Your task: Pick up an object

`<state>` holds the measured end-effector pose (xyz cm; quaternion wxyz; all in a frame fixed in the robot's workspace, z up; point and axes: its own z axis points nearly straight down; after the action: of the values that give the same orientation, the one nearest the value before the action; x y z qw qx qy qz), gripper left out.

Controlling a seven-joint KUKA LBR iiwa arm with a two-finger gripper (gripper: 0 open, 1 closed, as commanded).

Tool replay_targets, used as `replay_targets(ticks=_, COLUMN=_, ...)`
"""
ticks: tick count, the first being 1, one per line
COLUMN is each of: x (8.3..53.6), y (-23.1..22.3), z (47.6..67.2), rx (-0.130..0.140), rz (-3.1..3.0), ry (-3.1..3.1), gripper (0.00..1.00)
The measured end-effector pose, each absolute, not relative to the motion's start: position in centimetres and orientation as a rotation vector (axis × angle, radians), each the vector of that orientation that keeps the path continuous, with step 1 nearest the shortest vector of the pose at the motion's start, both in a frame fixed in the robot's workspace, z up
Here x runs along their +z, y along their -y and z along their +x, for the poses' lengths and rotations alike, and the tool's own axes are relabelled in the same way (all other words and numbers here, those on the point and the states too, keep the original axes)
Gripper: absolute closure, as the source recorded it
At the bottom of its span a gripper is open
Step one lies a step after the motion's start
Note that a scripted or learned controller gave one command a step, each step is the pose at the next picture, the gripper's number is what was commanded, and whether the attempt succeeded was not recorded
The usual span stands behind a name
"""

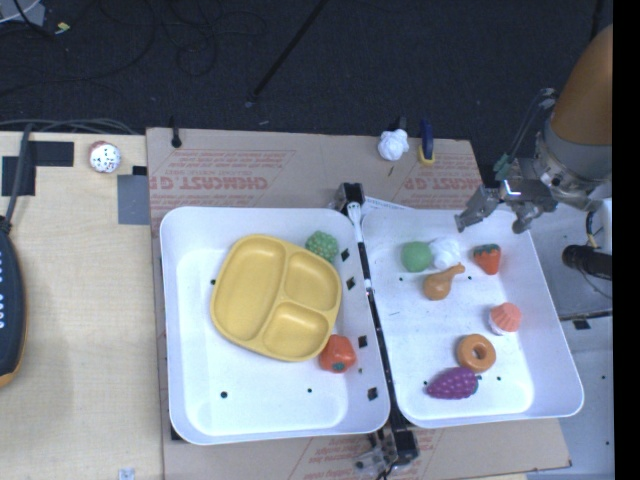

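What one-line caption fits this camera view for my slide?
Gripper open above the right bin's far edge, near a strawberry; yellow plate sits in the left bin.

- Two shallow white bins side by side: the left bin (190,368) and the right bin (545,368).
- One yellow divided plate (275,296) in the left bin.
- Two toy foods beside that plate: one green piece (322,245) at its 1 o'clock, one red pepper (338,353) at its 5 o'clock.
- Seven toy foods in the right bin: one green ball (417,256), one white piece (444,251), one strawberry (487,258), one drumstick (441,282), one pink shell-like piece (505,318), one doughnut (475,352), one bunch of purple grapes (452,383).
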<state>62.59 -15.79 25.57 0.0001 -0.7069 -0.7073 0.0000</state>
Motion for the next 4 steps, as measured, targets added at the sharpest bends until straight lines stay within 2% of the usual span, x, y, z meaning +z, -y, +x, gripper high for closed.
replay_targets(ticks=1, x=40.7, y=14.3, z=61.4, rx=-0.015, rz=-2.229, ry=2.233, gripper=0.0)
replay_targets(ticks=2, x=54.9, y=14.1, z=57.2, rx=-0.014, rz=-2.231, ry=2.231, gripper=0.0)
replay_targets(ticks=3, x=54.8, y=13.9, z=57.5, rx=0.004, rz=-2.212, ry=2.227, gripper=1.0)
replay_targets(ticks=4, x=53.7, y=16.6, z=53.1, rx=0.003, rz=-2.221, ry=2.216, gripper=1.0)
